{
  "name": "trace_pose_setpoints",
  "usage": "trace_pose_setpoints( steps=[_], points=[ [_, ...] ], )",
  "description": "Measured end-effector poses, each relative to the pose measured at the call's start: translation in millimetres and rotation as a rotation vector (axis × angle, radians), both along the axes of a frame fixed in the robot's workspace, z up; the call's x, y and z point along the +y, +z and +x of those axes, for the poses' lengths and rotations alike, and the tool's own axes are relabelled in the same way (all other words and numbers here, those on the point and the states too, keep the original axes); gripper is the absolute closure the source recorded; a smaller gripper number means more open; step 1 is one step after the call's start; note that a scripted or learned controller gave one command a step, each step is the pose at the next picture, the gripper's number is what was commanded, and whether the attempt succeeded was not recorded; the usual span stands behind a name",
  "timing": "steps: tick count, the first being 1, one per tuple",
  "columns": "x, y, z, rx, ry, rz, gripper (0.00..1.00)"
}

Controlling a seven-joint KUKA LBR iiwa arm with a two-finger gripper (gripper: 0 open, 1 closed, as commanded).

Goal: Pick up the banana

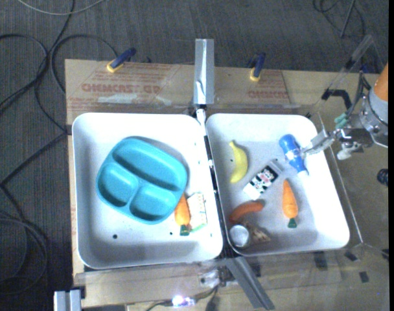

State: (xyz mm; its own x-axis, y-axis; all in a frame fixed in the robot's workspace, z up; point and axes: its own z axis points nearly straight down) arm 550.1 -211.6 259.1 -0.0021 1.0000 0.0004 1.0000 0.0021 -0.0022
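Note:
The yellow banana lies curved on the floor of the right bin, in its left half near the divider. My gripper hangs over that bin's right rim, well to the right of the banana. A blue bottle lies between the two, just left of the gripper. Nothing is seen held in the gripper.
The right bin also holds a black-and-white box, a carrot, a reddish sausage, a white cup and a brown item. In the left bin are a blue divided plate, another carrot and a card.

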Motion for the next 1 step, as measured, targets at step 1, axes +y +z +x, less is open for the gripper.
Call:
trace_pose_setpoints(
  steps=[1],
  points=[
    [-12.0, 71.1, 23.6, -0.002, -0.039, -0.003, 0.00]
  ],
)
